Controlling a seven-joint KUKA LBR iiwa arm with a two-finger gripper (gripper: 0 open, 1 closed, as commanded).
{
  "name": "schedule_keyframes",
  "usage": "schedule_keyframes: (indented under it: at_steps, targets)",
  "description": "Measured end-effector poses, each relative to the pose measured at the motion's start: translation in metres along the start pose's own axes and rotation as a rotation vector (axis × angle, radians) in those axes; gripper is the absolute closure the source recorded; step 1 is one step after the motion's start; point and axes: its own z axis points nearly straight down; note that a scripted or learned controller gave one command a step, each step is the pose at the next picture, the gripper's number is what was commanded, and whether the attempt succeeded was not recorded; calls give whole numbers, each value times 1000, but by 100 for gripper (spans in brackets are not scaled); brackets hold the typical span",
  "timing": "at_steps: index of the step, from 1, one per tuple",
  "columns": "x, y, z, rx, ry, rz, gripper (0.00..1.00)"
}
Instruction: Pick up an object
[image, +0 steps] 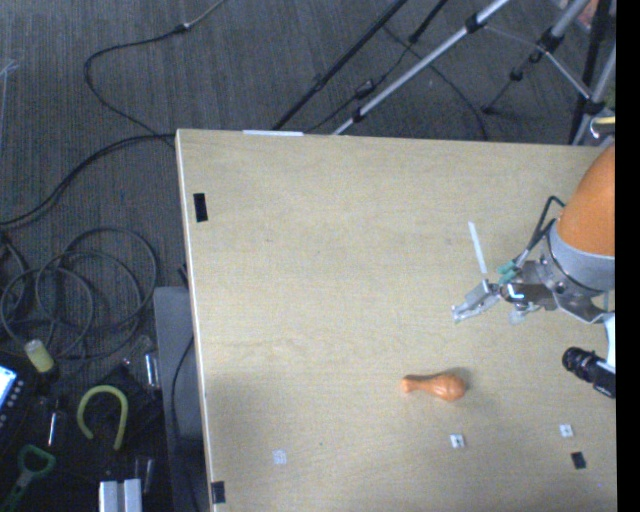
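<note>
arm reached in from right, low over bench | gripper (468, 309) pointed left, jaw state unclear | orange object (437, 386) lay apart below

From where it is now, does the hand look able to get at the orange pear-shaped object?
Probably yes. The orange pear-shaped object lies alone on the bare bench top, below and a little left of the hand in the camera view, and nothing stands between them.
</note>
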Motion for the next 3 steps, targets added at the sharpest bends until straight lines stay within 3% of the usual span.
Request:
schedule_keyframes:
  at_steps: [1,2,3]
  targets:
    - [-35,48,35,-1,-3,-23,0]
    - [-17,118,134,0,-3,-67,0]
    - [14,170,132,-3,-6,-229,0]
